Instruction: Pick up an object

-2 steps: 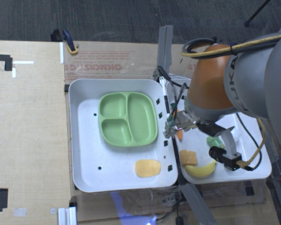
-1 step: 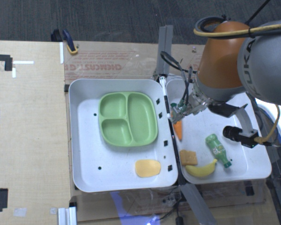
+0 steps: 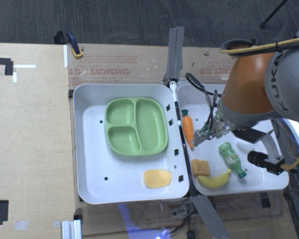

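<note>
Green 3-compartment plate [image 3: 136,127] in left bin [image 3: 87,148]; blue clamp [image 3: 70,40] at bench's far edge

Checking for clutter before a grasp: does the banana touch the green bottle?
Touching: the camera view shows the banana's tip meeting the green bottle's lower end.

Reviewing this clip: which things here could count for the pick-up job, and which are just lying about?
Pick candidates, right bin:
carrot, nearest the gripper
green bottle
banana
brown piece

Lying about, left bin, away from the gripper:
green divided plate
yellow piece
</note>
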`<state>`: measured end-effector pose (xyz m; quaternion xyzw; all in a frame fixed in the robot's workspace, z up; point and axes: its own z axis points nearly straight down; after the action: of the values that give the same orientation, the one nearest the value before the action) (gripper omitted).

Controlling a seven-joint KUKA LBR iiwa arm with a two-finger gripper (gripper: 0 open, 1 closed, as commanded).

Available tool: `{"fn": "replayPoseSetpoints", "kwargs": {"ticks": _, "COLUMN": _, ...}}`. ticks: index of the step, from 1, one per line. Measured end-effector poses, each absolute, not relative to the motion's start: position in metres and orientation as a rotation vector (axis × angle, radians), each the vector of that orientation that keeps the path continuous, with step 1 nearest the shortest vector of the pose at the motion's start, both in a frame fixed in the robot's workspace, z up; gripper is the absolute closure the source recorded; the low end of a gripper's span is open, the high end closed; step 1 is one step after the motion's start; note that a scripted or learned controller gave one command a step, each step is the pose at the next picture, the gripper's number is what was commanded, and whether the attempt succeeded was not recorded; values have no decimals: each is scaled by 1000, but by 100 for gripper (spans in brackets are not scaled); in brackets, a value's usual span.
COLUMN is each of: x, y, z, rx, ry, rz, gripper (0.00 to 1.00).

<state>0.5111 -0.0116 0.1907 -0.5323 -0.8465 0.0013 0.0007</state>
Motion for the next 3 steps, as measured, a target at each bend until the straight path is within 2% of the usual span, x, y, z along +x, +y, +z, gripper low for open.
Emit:
{"fn": "replayPoseSetpoints", "kwargs": {"ticks": 1, "x": 545, "y": -69, "z": 191, "rx": -2157, "ry": -2284, "rz": 5, "gripper": 100}}
{"fn": "replayPoseSetpoints", "kwargs": {"ticks": 2, "x": 508, "y": -113, "z": 112, "rx": -1729, "ry": -2621, "rz": 2, "gripper": 100}}
{"fn": "replayPoseSetpoints", "kwargs": {"ticks": 3, "x": 545, "y": -55, "z": 191, "rx": -1990, "ry": -2430, "rz": 4, "gripper": 100}}
